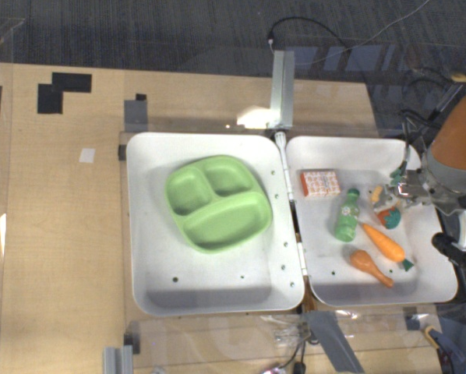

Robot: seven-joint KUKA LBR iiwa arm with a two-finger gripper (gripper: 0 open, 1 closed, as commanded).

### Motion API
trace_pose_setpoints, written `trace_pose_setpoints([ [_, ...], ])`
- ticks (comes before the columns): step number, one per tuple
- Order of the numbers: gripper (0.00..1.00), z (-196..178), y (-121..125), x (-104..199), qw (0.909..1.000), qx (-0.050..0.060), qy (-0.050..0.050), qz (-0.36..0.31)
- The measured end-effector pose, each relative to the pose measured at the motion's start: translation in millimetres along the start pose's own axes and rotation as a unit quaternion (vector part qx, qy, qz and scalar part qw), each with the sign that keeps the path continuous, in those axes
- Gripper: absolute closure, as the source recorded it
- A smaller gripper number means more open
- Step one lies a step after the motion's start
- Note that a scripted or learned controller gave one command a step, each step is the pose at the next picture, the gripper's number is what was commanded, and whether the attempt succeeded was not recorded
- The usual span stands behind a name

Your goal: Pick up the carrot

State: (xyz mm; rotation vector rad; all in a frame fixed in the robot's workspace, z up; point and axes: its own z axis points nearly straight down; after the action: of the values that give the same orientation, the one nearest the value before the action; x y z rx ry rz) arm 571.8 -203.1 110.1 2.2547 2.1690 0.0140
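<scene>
A green divided plate [217, 203] is held in the left bin [151, 279]. In the right bin [326, 287] lie a small box [319, 183], a green bottle [347, 216] and, toward the near right, the carrot [384, 244]. The gripper [400, 187] is seen at the right bin's far right.

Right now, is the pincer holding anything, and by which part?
Cannot be told. The pincer sits at the right bin's far right edge, apart from the carrot, which lies flat on the bin floor, ungrasped.
</scene>
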Motion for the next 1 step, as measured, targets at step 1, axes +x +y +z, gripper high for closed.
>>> trace_pose_setpoints([
  [1, 0.0, 0.0, 0.0, 0.0, 1.0, 0.0, 0.0, 0.0],
])
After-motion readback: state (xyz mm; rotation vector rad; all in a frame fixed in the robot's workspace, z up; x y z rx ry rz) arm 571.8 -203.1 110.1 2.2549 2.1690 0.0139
